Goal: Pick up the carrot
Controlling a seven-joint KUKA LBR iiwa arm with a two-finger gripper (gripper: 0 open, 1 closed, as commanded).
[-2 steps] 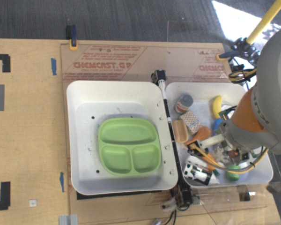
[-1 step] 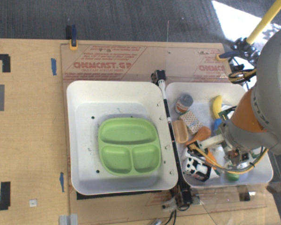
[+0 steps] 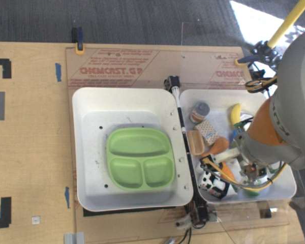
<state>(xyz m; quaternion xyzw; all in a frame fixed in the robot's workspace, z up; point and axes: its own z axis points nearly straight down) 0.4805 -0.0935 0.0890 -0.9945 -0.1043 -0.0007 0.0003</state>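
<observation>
End effector (image 3: 246,171) low in right bin (image 3: 290,187), grip state indiscernible, just beside carrot (image 3: 226,172) lying amid clutter near black-and-white cow toy (image 3: 212,183); best approached straight down, closing across carrot's narrow width, clear of neighbours.

Grey arm (image 3: 295,80), orange wrist band (image 3: 268,126)

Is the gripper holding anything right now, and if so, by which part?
Cannot tell. The gripper is low in the right bin among the clutter, right beside the carrot, but the wrist hides whether anything is gripped.
</observation>
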